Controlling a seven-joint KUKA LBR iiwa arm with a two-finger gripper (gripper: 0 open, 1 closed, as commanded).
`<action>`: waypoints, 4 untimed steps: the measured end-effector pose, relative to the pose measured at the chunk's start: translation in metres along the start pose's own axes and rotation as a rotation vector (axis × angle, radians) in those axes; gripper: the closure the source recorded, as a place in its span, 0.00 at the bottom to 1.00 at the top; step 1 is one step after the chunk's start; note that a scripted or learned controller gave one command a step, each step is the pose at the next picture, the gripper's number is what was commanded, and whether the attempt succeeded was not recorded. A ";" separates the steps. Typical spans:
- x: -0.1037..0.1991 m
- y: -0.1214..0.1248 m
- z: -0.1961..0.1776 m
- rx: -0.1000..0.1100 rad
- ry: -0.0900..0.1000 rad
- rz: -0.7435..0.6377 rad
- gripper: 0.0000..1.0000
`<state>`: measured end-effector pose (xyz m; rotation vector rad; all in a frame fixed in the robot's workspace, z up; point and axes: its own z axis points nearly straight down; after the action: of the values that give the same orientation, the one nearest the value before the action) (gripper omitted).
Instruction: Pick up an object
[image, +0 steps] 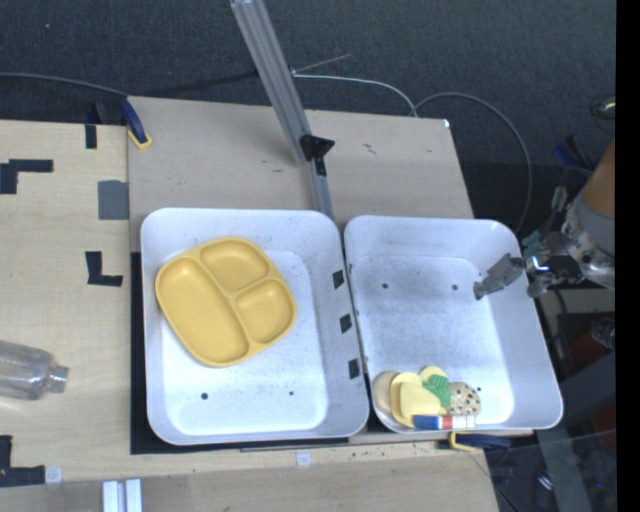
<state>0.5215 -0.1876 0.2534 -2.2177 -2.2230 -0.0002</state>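
Lowest in the frame, a small cluster of objects (428, 398) occupies the bottom left corner of the right bin (520, 330). It consists of pale yellow and cream rounded pieces, a green piece on top, a speckled tan piece on its right side, and a short red, white and blue strip along its lower edge. The pieces touch or overlap one another; how many separate items there are cannot be told.

Right bin: white, shallow, floor lightly speckled with dark marks.

Left bin (170, 400): white, set just beside the right bin with their rims meeting along the centre. A yellow divided plate (226, 299) with three compartments lies flat in its upper left part, turned at an angle to the bin walls.

Gripper (492, 279): located at the right rim of the right bin, in the right middle of the frame, at the end of the arm (590, 235) entering from the right edge. One dark grey finger points left over the bin's upper right area. Whether the fingers are spread or closed cannot be told. Nothing is seen between them. The gripper stands well apart from the cluster.

Bench: a clear plastic bottle (30, 371) lies on its side at the left edge. A grey metal bar (280, 85) runs diagonally from the top of the frame down to the bins' upper junction.
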 end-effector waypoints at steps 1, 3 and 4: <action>0.027 -0.020 -0.117 -0.009 -0.003 -0.002 0.00; 0.134 -0.036 -0.088 0.001 -0.001 0.000 0.00; 0.134 -0.036 -0.088 0.000 -0.001 0.000 0.00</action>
<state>0.4852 -0.0539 0.3414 -2.2182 -2.2228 0.0012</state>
